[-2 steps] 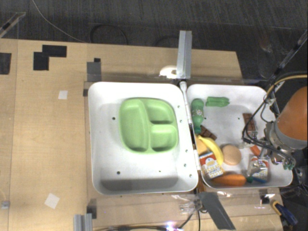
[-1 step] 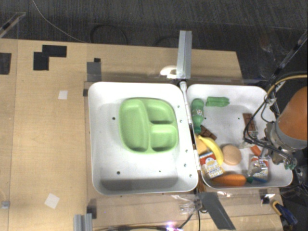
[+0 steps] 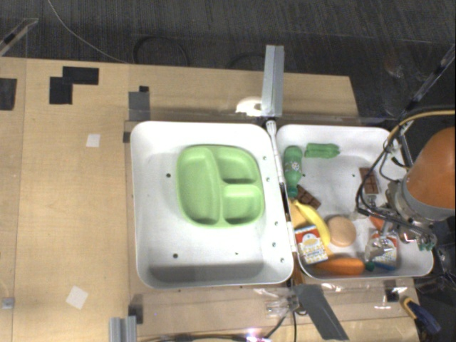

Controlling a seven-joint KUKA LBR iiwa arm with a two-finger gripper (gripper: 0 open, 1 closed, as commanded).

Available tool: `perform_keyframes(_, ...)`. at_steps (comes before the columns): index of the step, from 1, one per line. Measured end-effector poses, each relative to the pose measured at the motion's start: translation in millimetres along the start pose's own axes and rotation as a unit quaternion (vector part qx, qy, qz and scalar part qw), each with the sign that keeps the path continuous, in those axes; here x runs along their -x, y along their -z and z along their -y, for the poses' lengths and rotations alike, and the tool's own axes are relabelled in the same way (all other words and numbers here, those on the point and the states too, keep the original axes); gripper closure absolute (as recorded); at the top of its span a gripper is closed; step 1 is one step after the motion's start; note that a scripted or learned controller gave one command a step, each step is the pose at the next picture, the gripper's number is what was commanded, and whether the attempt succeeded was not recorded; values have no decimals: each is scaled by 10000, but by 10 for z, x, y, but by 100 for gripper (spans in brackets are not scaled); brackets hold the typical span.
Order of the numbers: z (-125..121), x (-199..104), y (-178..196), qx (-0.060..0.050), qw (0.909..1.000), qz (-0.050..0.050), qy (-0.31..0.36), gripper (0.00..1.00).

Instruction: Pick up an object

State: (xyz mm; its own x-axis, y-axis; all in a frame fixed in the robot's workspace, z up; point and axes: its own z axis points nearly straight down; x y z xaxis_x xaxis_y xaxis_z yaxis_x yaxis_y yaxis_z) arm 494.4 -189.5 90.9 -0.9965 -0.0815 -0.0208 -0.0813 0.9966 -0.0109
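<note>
Gripper (image 3: 382, 251) sits low at the right bin's (image 3: 342, 135) near right corner. A silver packet (image 3: 377, 256) lies directly beneath it. Jaw state cannot be determined.

Wooden bench (image 3: 64, 212), dark carpet floor (image 3: 178, 13)

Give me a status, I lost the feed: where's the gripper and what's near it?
Gripper low in right bin, front right corner, fingers unclear. Nothing seen held. Carrot, banana and small carton crowded beside it.
</note>
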Motion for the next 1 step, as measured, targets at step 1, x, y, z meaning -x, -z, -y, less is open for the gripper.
perform_keyframes(1, 62, 19, -3, 18, 9960, 2, 895, 0)
